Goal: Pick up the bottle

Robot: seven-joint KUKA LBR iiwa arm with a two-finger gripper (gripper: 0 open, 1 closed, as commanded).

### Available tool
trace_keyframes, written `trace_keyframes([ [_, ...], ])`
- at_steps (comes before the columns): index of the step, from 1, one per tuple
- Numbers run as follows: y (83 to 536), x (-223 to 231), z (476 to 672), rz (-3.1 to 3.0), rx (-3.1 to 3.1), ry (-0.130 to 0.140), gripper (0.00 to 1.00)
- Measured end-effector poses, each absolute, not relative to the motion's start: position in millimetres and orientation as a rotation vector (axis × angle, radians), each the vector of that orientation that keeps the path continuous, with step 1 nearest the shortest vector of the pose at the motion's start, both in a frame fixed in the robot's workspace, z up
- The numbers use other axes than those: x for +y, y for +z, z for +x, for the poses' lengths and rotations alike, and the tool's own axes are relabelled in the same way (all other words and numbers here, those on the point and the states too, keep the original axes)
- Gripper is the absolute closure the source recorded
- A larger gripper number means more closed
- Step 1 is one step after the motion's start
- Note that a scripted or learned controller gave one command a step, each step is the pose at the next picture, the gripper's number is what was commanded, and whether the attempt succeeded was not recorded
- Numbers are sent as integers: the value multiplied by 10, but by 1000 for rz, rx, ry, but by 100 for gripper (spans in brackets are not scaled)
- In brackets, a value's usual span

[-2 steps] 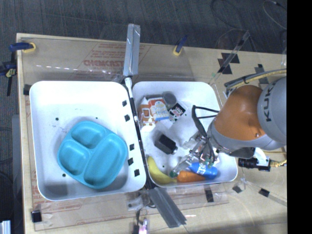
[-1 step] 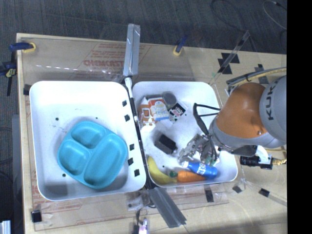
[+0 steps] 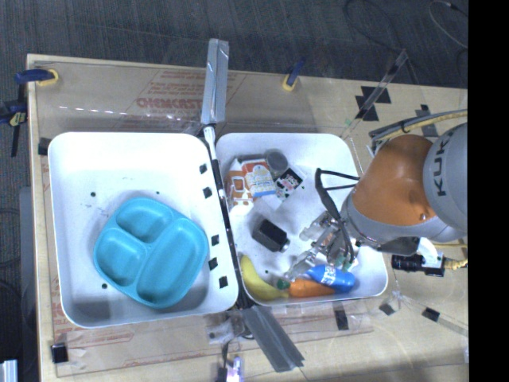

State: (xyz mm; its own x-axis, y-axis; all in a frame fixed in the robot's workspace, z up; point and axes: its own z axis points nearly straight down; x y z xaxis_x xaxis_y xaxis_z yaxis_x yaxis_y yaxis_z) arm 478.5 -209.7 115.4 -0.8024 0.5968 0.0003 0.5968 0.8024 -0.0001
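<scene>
Bottle (image 3: 332, 277) lies along the right bin's (image 3: 350, 153) near wall, touching a carrot (image 3: 308, 288); gripper (image 3: 322, 249) hovers just above, grip state unclear. Best to straddle the bottle squarely, clear of carrot.

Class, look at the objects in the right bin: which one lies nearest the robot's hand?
The blue bottle, lying on its side by the bin's front wall, just below the hand. The banana and black block lie farther left.

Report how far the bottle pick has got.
Done: the gripper is down in the right bin, just above the blue bottle. In hand: nothing visibly; the bottle lies on the bin floor beside the carrot and banana. Left: grasping and lifting it.
</scene>
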Motion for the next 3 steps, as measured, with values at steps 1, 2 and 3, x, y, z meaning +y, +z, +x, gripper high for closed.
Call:
trace_keyframes([
  [1, 2095, -2114, 4864, -907, -3011, 1, 0],
  [2, 3367, -2074, 4866, -776, -3050, 3, 0],
  [3, 979, -1906, 4780, -580, -3089, -1, 0],
])
